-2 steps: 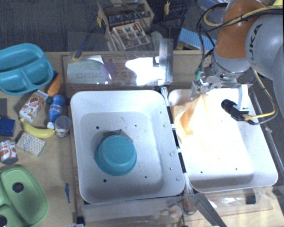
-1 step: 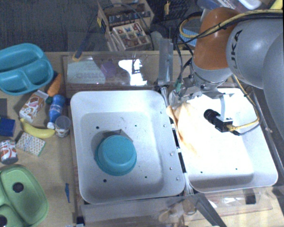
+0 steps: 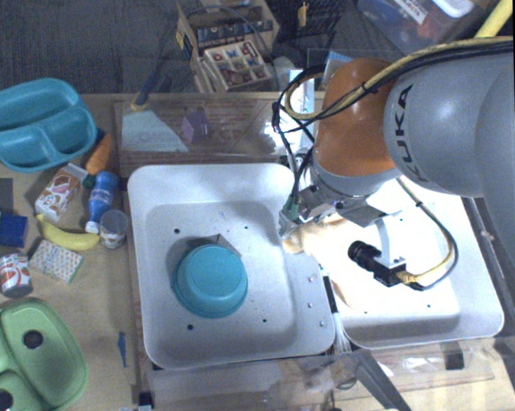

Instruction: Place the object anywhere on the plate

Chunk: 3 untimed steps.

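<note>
A round blue plate (image 3: pixel 211 280) sits in the left white bin (image 3: pixel 156 195), towards its front left. The gripper (image 3: pixel 292 222) hangs under the orange band of the arm (image 3: pixel 356 121), over the wall between the two bins. Right below it, a pale tan object (image 3: pixel 313 238) lies at the left edge of the brightly lit right bin (image 3: pixel 464 320). The wrist hides part of this object. I cannot make out whether it is between the fingers. The plate lies about a hand's width to the gripper's lower left.
A black cable and connector (image 3: pixel 378 264) hang from the wrist over the right bin. Left of the bins lie a blue divided tray (image 3: pixel 40 124), a banana (image 3: pixel 66 234), cans, a carton and a green tray (image 3: pixel 31 368). A clear panel (image 3: pixel 196 127) stands behind.
</note>
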Each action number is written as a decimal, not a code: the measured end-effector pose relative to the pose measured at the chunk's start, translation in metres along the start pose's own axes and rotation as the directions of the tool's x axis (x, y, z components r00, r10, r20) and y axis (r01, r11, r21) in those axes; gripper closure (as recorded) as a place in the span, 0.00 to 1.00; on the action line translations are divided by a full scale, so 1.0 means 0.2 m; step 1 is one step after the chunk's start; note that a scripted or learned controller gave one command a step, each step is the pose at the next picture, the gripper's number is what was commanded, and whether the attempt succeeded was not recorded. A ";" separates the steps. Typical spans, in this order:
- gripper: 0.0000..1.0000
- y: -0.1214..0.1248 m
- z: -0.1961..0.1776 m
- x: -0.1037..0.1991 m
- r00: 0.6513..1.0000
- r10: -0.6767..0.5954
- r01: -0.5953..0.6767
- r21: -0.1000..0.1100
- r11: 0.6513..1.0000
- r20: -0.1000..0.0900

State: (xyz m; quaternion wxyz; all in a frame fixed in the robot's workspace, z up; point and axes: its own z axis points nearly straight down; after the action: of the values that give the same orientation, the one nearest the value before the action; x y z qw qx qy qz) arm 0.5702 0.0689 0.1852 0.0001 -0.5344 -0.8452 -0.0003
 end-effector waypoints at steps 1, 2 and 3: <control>1.00 0.05 0.01 0.38 1.000 0.005 -0.005 0.002 1.000 -0.001; 1.00 -0.06 -0.04 0.66 0.991 -0.134 0.134 0.003 0.991 -0.001; 0.00 -0.06 -0.04 0.66 0.991 -0.132 0.132 0.003 0.991 -0.001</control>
State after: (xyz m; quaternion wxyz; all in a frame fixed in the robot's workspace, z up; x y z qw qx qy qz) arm 0.5035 0.1830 0.1941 0.0010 -0.4772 -0.8788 0.0006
